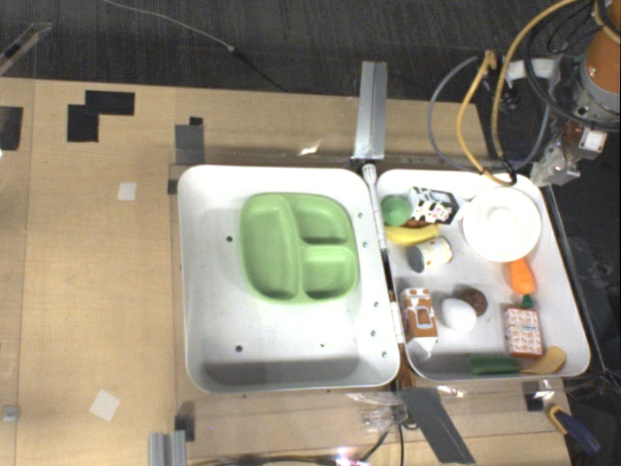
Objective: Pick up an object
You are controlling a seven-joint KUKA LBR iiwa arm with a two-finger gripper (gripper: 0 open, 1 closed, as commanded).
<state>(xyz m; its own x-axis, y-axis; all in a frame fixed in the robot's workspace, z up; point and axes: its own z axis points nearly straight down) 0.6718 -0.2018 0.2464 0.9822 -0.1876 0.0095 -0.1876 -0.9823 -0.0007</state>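
Arm (592, 76) parked at upper right, off the bins.
Jaws' state can't be told from here. Objects sit crowded in right bin (572, 289): white plate (501, 223), carrot (523, 277), banana (412, 233). Left bin (209, 289) carries green divided tray (297, 247).

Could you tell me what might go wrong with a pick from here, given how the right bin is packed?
1. The right bin is crowded: the banana, green ball and black-and-white toy touch, so a descent may nudge neighbours or catch two.
2. The green stick and small carton lie against the front wall, leaving little room.
3. The white plate lies flat and may slip a pinch.
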